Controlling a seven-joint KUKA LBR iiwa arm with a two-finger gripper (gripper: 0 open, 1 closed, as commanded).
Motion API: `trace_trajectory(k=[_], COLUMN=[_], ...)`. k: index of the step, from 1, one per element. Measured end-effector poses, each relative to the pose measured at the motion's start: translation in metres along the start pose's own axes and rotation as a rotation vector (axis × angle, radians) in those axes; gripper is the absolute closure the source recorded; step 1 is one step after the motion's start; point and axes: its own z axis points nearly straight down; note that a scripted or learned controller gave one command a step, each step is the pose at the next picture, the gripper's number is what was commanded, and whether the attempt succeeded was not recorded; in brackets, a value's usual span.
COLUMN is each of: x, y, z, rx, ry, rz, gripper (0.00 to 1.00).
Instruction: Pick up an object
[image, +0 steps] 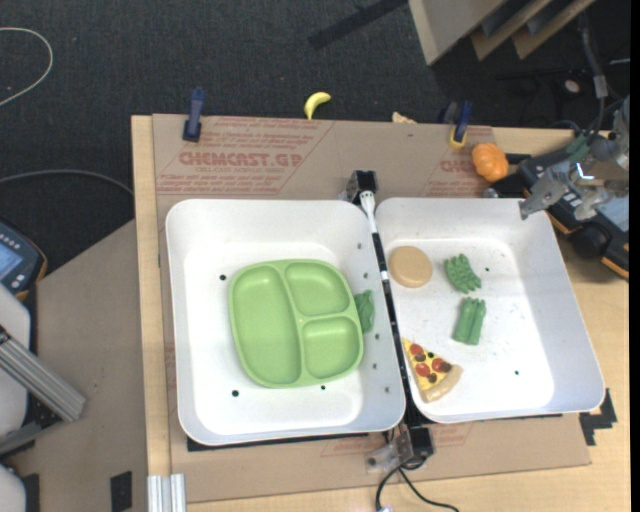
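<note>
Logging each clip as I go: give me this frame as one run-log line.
hand: above right bin's far right corner, nothing visibly held | right bin: round cookie, two green vegetable pieces, pizza slice | left bin: green divided plate

We see the arm's wrist end (580, 180) as grey metal with dark, blocky parts and thin dark cables trailing above it; our gripper (527, 207) is a small grey angular piece at its tip

Robot lab: clamped bench (300, 150), cables (30, 60).
</note>
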Motion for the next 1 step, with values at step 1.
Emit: trace_trajectory(k=[1], x=[0.0277], y=[-0.0646], z=[-0.1443], rx=[-0.019], ry=[-0.005], rz=[-0.002], gripper=[0.0])
